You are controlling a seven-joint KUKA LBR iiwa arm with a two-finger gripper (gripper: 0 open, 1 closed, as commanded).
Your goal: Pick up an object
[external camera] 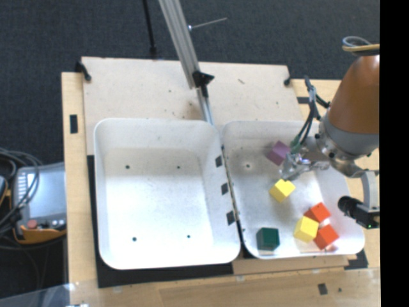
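Gripper (293, 165) hangs low in the right bin (249, 245); we cannot tell how it is set, and we see nothing held. We note the yellow cube (282, 190) just beside it, on the side toward the bin's near wall and tilted cornerwise, while the purple block (278, 151) sits just beside it on the far side. We judge the yellow cube the likelier target: open floor rings it, with the orange and yellow cluster (316, 226) and the green cube (268, 238) well apart toward that near wall.
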